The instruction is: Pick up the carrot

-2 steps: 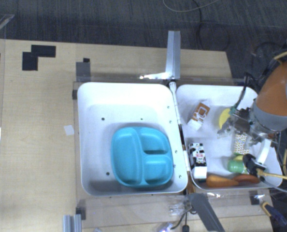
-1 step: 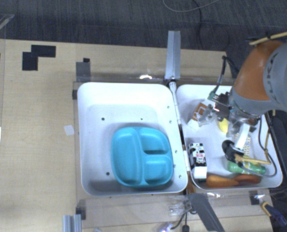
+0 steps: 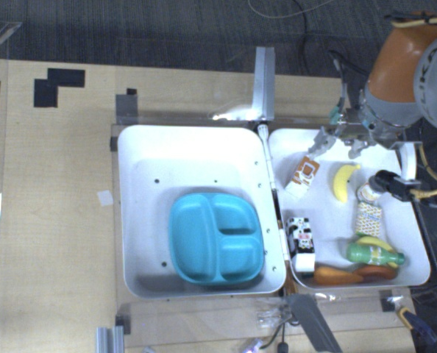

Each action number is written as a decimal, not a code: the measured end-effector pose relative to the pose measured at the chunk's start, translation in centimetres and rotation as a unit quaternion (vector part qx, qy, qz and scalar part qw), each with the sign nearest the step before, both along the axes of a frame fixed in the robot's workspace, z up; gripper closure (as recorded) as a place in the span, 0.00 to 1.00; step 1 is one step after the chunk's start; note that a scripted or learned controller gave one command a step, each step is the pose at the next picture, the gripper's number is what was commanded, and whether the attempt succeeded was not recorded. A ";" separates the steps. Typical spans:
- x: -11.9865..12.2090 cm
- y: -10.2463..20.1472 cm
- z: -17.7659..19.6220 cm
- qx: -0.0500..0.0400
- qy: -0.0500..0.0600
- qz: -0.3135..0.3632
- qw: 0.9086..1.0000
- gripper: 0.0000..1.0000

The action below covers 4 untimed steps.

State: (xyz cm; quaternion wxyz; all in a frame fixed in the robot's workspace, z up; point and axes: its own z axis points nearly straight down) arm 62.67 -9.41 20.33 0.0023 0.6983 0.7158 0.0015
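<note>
Down at the right bin's [image 3: 423, 235] near edge lies the carrot [image 3: 335, 274]; the claw [image 3: 340, 143] hovers spread, far off.

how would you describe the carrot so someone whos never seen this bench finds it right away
Go to the right-hand white bin, the one without the blue divided plate. The carrot lies flat along its near edge, just below the green bottle and right of the small black-and-white carton. It is the only long orange thing there.

Even, bright overhead light. Glare whitens the far rim of the left bin [image 3: 229, 115], and soft shadow lies along its near wall. The picture is slightly soft throughout.
</note>
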 end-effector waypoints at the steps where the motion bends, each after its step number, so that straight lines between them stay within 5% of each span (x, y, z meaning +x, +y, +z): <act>1: -3.8 0.8 -4.2 0.000 0.001 0.154 0.988 0.00; 2: 1.2 -0.7 -3.7 -0.002 -0.001 0.213 0.977 0.00; 3: 0.9 -1.1 -8.3 -0.006 -0.017 0.248 0.969 0.00; 4: 2.6 -1.6 -9.1 -0.010 -0.015 0.407 0.913 0.00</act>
